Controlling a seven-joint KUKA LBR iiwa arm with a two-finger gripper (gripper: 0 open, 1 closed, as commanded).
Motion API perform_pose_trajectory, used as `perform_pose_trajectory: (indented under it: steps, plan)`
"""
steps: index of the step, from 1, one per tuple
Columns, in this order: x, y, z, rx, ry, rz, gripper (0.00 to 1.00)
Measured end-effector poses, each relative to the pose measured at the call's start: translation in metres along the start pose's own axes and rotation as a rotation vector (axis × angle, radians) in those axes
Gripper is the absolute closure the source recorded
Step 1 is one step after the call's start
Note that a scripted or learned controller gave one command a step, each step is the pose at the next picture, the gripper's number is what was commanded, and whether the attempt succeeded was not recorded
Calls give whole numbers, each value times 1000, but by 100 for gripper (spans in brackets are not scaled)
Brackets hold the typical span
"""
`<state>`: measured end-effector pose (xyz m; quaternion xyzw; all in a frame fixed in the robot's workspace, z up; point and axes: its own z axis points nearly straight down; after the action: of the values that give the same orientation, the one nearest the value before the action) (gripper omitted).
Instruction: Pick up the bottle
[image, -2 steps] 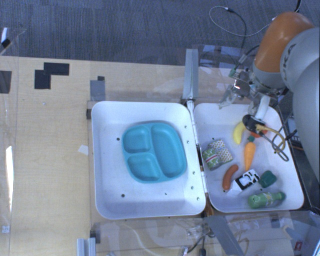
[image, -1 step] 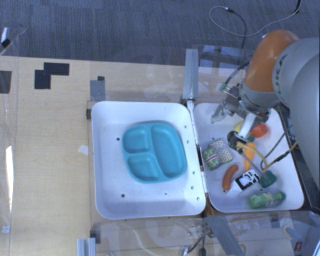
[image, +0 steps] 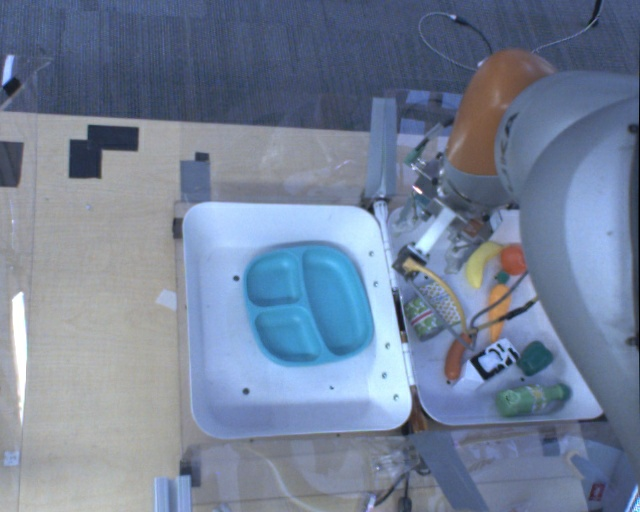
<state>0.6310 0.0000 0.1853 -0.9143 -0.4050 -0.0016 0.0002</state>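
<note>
Gripper (image: 432, 232): at the 12 o'clock end of the right bin, below the orange band; whether it is apart or together I cannot tell, and nothing is seen clamped in it
Arm (image: 570, 200): grey, covers the 3 o'clock side of the right bin
Right bin (image: 470, 405): crowded with small items
Bottle (image: 530, 399): green, lying on its side at 5 o'clock in the right bin, well apart from the gripper
Near the bottle: a dark green block (image: 534, 357) at its 12 o'clock, a black and white piece (image: 493, 358) at its 11 o'clock
Middle of right bin: a can (image: 423, 315) at 9 o'clock, a patterned oblong (image: 440, 295) beside it, a carrot (image: 497, 306), a sausage (image: 456, 357)
Upper right bin: a banana (image: 479, 262), a red tomato (image: 512, 259)
Left bin (image: 215, 330): holds one blue divided plate (image: 305, 304) with three compartments, at its centre
</note>
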Motion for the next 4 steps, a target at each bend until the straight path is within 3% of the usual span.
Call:
perform_pose_trajectory:
  steps: [1, 2, 3, 4]
  plan:
    - [50, -10, -115, -2, 1, 125, 0]
    - [89, -75, -65, -5, 2, -132, 0]
    - [173, -108, 80, 4, -3, -154, 0]
    - [200, -128, 34, -1, 6, 205, 0]
